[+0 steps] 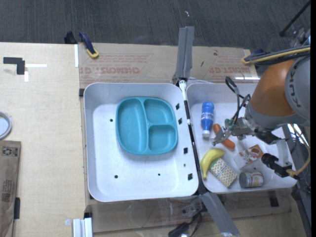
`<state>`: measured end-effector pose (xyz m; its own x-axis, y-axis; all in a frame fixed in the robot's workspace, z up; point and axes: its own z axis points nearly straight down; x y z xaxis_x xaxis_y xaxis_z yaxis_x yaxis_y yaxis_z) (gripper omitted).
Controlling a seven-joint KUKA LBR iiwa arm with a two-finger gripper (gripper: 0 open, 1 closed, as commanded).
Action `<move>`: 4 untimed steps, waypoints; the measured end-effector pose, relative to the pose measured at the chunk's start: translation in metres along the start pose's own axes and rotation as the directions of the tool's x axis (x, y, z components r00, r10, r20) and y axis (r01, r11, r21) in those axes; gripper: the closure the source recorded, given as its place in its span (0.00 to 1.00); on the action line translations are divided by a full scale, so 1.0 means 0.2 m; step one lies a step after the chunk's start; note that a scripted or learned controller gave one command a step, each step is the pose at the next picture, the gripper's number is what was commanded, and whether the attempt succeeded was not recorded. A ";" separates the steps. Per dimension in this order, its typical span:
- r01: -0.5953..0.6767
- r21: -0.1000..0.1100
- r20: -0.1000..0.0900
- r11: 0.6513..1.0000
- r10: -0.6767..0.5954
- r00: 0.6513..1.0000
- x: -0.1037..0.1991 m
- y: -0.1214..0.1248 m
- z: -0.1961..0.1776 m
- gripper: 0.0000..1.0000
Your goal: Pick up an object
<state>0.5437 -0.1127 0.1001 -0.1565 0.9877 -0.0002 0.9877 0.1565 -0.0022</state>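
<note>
My gripper point(223, 136) hangs low over the middle of the right bin point(197, 90), at the end of the grey arm with its orange band point(271, 90). An orange carrot-like piece point(228, 144) lies right under it, and another orange bit point(217, 128) shows just to its left. I cannot tell whether either one is touched. A blue bottle point(207, 115) lies to the upper left of the gripper. A banana point(211, 159) lies below it, beside a patterned box point(223, 173). A tin can point(252, 180) and a small red-and-white packet point(253, 152) lie to the lower right.
The left bin point(94, 147) holds a teal divided plate point(146, 126). A raised divider point(187, 132) separates the two bins. A yellow-and-blue clamp point(89, 46) and a tape roll point(4, 126) lie on the bench to the left. Cables run along the right side.
</note>
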 end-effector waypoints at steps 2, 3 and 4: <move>-0.181 -0.001 0.001 0.983 0.181 0.983 0.31 0.36 -0.46 1.00; -0.181 -0.001 0.001 0.983 0.181 0.983 0.31 0.36 -0.46 0.00; -0.181 -0.001 0.001 0.983 0.181 0.983 0.31 0.36 -0.46 0.00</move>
<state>0.6057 -0.0410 0.1913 0.0252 0.9997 -0.0020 0.9997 -0.0252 -0.0014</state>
